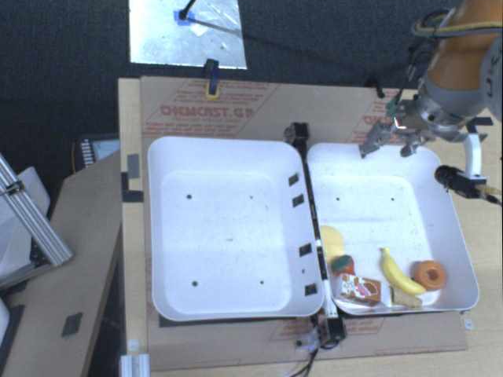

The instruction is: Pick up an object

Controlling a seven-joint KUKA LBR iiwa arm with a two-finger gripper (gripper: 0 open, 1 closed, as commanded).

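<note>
Two-finger gripper (pixel 388 140) jaws apart, empty, over far rim of right white plastic bin (pixel 393 203); curved yellow banana (pixel 398 271) lies well below-right of jaws, so descend centered, straddling its width.

Two shallow white bins sit side by side on the desk (pixel 236 100), which is covered with a brown cardboard sheet printed in red lettering. The left bin (pixel 165 234) shows a few small dark dots on its floor. The right bin (pixel 452 226) touches it along a black clipped seam. Beyond the desk, a shiny silver sheet (pixel 157 22) lies on dark carpet, with a blue patch (pixel 183 18) on it. A yellow clip (pixel 212 90) stands at the cardboard's far edge.
</note>
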